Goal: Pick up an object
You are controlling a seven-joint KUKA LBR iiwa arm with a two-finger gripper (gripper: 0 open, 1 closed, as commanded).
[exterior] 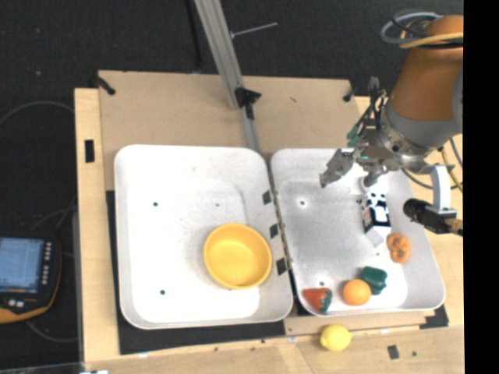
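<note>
A round yellow lemon (335,337) lies below the smooth white bins (195,162); the tool (348,173) hangs spread, holding nothing.

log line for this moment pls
gripper: open, nothing held, above right bin | yellow bowl: left bin | orange: right bin | lemon: on bench

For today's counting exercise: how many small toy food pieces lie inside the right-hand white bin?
4, along its near and right sides: a red piece at the near-left corner, a round orange fruit, a dark green piece, and a lumpy orange piece. The arm may hide more.
</note>
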